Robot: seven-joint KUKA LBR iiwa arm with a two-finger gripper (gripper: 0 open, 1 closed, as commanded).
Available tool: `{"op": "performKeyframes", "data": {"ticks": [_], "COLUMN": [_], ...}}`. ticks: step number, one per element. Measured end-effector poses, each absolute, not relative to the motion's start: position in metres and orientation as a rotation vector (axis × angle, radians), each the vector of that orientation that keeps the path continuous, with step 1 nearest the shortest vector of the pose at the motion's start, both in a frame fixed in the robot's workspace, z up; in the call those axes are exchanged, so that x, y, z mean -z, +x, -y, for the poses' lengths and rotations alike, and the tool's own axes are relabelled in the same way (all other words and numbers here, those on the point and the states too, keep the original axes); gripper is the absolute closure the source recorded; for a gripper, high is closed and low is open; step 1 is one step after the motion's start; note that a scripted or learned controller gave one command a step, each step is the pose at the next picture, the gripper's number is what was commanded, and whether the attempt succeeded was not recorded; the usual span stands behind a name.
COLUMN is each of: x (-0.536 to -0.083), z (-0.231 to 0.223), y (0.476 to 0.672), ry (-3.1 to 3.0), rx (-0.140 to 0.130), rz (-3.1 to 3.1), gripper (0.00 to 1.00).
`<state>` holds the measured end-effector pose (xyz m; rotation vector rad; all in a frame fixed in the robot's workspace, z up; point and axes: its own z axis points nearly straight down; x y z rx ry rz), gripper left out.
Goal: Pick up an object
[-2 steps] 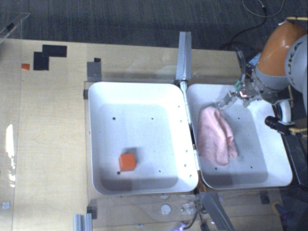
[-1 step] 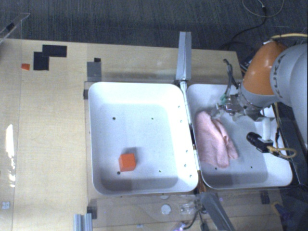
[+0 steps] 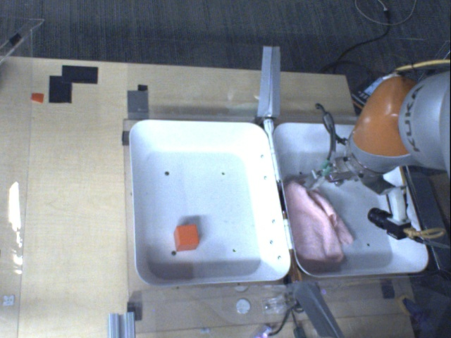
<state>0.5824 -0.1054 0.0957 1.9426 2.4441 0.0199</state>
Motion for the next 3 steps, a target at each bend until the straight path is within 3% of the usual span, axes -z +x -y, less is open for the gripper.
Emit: {"op": "performKeyframes", "data": {"ticks": [1, 2, 3], "x": [-0.096, -0.096, -0.094], "z": [0.092, 0.092, 0.134], "y": [0.553, 0.553, 0.622], "ry": [1.736, 1.736, 1.653], "rx": [-0.022, -0.022, -0.016], "rz": [-2.583, -2.583, -2.646], "gripper": [0.00, 0.00, 0.00]}}
